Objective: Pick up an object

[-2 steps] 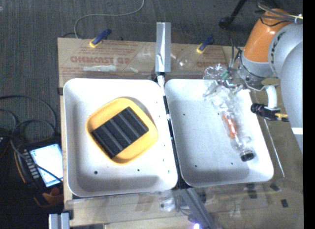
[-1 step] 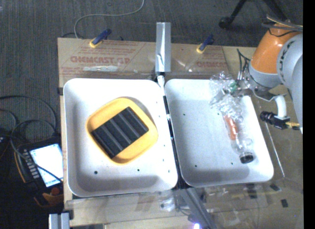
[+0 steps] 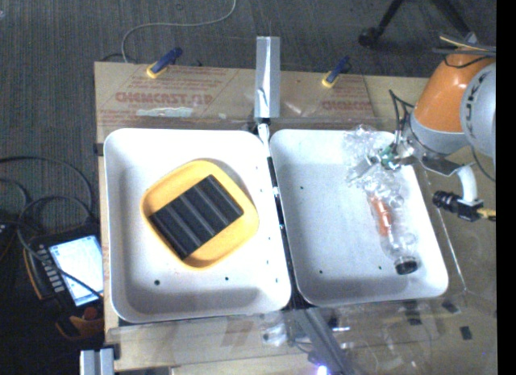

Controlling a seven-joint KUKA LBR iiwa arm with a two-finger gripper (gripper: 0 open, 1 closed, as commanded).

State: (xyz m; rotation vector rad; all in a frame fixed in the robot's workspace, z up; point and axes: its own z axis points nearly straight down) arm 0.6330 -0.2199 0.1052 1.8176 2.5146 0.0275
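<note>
While the grey arm with the orange band (image 3: pixel 451 99) reaches in from the right edge, the brown cardboard-topped desk (image 3: pixel 201 99) carries two shallow white plastic bins side by side. The left bin (image 3: pixel 129 164) holds a yellow rounded-square foam sponge with a black ridged top (image 3: pixel 200 212), lying flat and turned at a slant near the bin's middle. The right bin (image 3: pixel 322 228) holds a clear plastic bottle with a black cap (image 3: pixel 391 224), lying on its side along the bin's right wall, cap toward the near corner, with something orange showing inside it. Just above the bottle, in the far right corner of that bin, sits a crumpled clear plastic wrap (image 3: pixel 363 152).

The end effector (image 3: pixel 397 154) is low over the far right corner of the right bin, just beside the crumpled wrap and near the bottle's upper end. Whether it is released or clenched: cannot tell, the wrap and glare hide it. Nothing is visibly gripped.

Smaller items: two blue-and-yellow clamps (image 3: pixel 164 61) on the desk's far edge, and a grey upright post (image 3: pixel 267 75) between the bins.
</note>
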